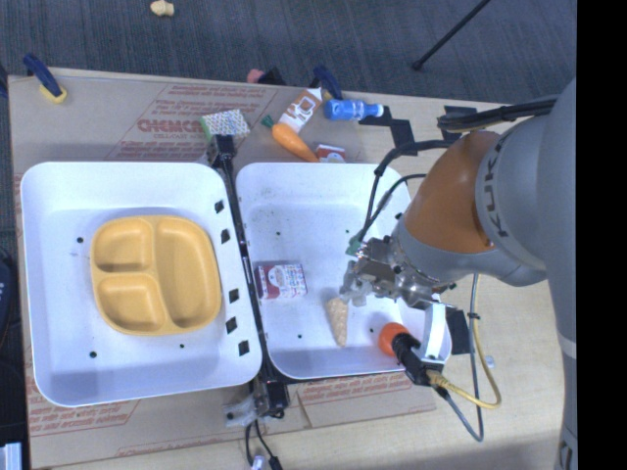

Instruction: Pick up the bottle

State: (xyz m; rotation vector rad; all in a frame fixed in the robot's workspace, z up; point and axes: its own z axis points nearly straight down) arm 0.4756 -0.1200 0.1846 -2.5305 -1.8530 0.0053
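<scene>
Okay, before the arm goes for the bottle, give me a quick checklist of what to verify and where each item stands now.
1. Bottle found: ok, blue bottle lies on the bench behind the right bin.
2. Which bottle is meant: cannot tell, a white bottle lies beside it.
3. Gripper above a bottle: not ok, it is over the right bin by the tan piece.
4. Bottle held: not ok.
5. Room around the bottles: not ok, carrot lies close.

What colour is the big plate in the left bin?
Yellow, the plate, in the camera view.
</scene>
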